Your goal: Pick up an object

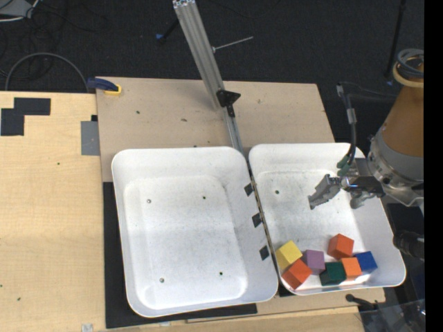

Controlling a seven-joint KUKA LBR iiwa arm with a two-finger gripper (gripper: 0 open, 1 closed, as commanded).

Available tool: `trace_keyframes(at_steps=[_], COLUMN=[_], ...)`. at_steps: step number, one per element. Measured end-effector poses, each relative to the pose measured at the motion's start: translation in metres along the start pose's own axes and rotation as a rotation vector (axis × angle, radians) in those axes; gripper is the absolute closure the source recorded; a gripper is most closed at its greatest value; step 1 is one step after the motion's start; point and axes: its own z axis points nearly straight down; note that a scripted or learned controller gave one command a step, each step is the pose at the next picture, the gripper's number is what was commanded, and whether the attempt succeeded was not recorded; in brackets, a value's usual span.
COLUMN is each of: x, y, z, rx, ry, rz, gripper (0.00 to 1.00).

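Several coloured blocks are clustered in the near corner of the right bin [291, 164]: a yellow block [289, 252], an orange-red block [297, 273], a purple block [315, 260], a green block [333, 274], a red block [340, 245], an orange block [351, 266] and a blue block [365, 261]. My gripper [339, 196] hangs over the right side of this bin, above and behind the blocks. It is open, with one grey finger [320, 192] pointing left and nothing between the fingers.
The left bin [138, 164] lies beside the right one, with black clips [256, 220] along the shared rim. A slanted aluminium bar [204, 54] rises behind the bins. The arm's orange band [408, 116] stands at the right edge.
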Motion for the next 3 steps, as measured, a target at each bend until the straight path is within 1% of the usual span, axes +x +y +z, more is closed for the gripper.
trace_keyframes(at_steps=[1,2,3], x=[0.049,0.061,0.106], y=[0.001,0.001,0.001], z=[-0.037,-0.154,-0.192], rx=[-0.002,-0.008,-0.003], ry=[-0.001,-0.002,-0.002], rz=[-0.002,0.001,-0.001], gripper=[0.00,0.00,0.00])
